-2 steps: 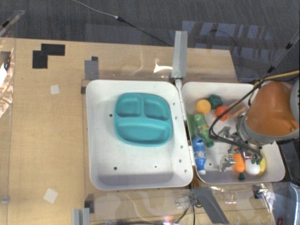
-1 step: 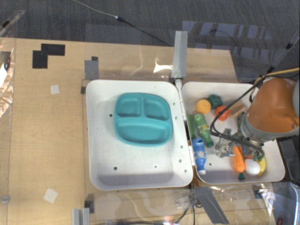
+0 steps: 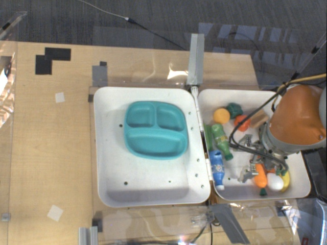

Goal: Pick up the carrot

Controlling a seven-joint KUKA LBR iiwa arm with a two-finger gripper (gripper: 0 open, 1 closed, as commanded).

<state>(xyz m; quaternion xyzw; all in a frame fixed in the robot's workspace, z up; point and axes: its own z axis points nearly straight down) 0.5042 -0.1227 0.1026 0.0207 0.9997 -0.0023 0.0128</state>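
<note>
The carrot [image 3: 261,177] is a short orange piece with a green end, lying near the front of the right bin [image 3: 232,187]. My gripper [image 3: 253,168] is down in that bin, right at the carrot's left side and partly over it. The grey wrist and its orange band [image 3: 298,115] hang above and hide the back right part of the bin. Whether the carrot is gripped or only touched is unclear from this angle.
A white egg [image 3: 275,184] and a yellow banana [image 3: 285,179] crowd the carrot's right side. Further left lie a blue bottle [image 3: 216,168], a green bottle [image 3: 217,137], an orange ball [image 3: 221,116], a dark green piece [image 3: 235,108] and a red piece [image 3: 242,122]. The left bin [image 3: 110,177] holds a teal divided plate [image 3: 155,129].
</note>
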